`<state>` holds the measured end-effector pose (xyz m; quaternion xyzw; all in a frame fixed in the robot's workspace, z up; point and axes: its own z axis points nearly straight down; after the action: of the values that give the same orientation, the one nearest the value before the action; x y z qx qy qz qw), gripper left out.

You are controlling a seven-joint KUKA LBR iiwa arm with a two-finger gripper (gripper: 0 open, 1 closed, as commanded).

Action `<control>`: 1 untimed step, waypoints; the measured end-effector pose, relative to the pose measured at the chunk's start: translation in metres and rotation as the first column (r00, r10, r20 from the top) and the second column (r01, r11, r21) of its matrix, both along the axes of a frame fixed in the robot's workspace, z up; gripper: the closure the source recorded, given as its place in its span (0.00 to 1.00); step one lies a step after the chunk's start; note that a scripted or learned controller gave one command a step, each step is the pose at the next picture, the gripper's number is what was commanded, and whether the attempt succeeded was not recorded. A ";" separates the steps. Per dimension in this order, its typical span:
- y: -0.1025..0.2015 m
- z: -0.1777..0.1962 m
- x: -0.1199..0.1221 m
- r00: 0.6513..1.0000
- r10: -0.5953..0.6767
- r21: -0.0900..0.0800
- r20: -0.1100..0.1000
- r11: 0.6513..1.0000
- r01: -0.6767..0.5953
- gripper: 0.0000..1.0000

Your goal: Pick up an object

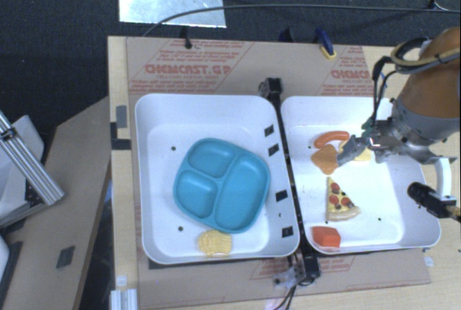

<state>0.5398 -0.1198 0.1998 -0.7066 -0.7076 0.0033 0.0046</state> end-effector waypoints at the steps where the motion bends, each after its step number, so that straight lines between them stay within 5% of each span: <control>1: 0.000 0.006 0.003 1.000 0.003 -0.001 0.012 1.000 -0.003 0.00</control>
<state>0.5427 -0.1196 0.2059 -0.7057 -0.7085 -0.0004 -0.0001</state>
